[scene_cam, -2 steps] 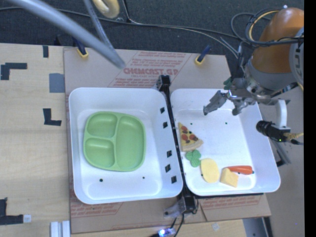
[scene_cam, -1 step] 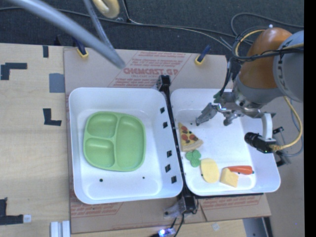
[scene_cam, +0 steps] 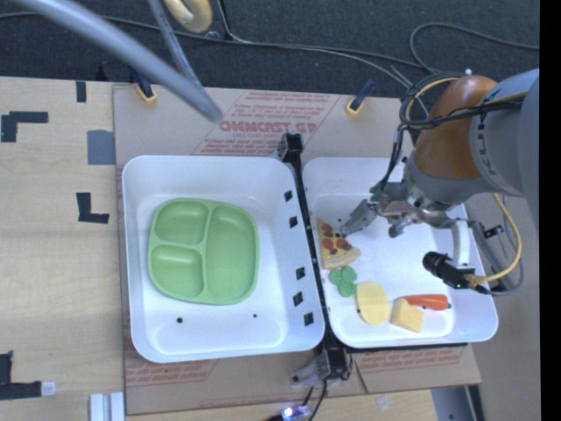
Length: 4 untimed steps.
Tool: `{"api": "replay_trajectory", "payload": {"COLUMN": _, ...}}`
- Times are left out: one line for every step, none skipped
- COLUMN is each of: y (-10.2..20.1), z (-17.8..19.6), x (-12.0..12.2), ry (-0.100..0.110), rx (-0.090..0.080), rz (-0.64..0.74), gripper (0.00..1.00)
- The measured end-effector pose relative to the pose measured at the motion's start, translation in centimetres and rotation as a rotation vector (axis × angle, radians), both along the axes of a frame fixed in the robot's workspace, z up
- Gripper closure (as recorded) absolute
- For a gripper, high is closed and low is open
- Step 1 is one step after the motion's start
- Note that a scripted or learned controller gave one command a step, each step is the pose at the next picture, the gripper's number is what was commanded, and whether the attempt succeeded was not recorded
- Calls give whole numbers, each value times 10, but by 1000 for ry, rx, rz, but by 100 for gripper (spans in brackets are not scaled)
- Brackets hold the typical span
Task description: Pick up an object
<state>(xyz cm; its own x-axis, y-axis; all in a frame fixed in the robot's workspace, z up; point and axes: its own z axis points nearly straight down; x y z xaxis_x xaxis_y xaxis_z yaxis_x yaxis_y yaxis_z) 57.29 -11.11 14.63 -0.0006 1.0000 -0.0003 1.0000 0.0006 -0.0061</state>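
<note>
White plastic forms the two shallow bins set side by side on the surface, and the toy food is gathered in the right bin [scene_cam: 346, 175], within reach of the arm that enters from the right. A pizza slice [scene_cam: 337, 246] is seen against the bin's left wall, with a green piece [scene_cam: 344, 279] just near of it, a pale yellow piece [scene_cam: 372, 303] and a yellow wedge [scene_cam: 406, 315] nearer the bin's near edge, and a thin red-orange piece [scene_cam: 427, 302] to the right of these. The left bin [scene_cam: 140, 178] carries a green divided plate [scene_cam: 203, 251]. The end effector [scene_cam: 383, 218] is held low over the middle of the right bin, its two fingers spread apart with nothing between them, one pointing left toward the pizza slice. That slice is judged the likeliest target, since it lies closest to the fingers; it looks flat and triangular, tan-crusted with red and dark toppings, and its low profile against the wall is likely to make it awkward to grasp.
</note>
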Motion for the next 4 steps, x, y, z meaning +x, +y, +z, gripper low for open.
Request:
{"api": "replay_trajectory", "payload": {"y": 1, "z": -62, "x": 1, "ry": -8, "rx": -1, "rz": -1, "gripper": 0}}
{"api": "replay_trajectory", "payload": {"y": 4, "z": -46, "x": 4, "ry": -12, "rx": 5, "rz": 3, "gripper": 100}}
{"api": "replay_trajectory", "payload": {"y": -1, "z": 13, "x": 11, "ry": -10, "rx": -1, "rz": 1, "gripper": 100}}
{"api": "replay_trajectory", "payload": {"y": -1, "z": 67, "x": 12, "ry": -11, "rx": -1, "rz": 1, "gripper": 100}}
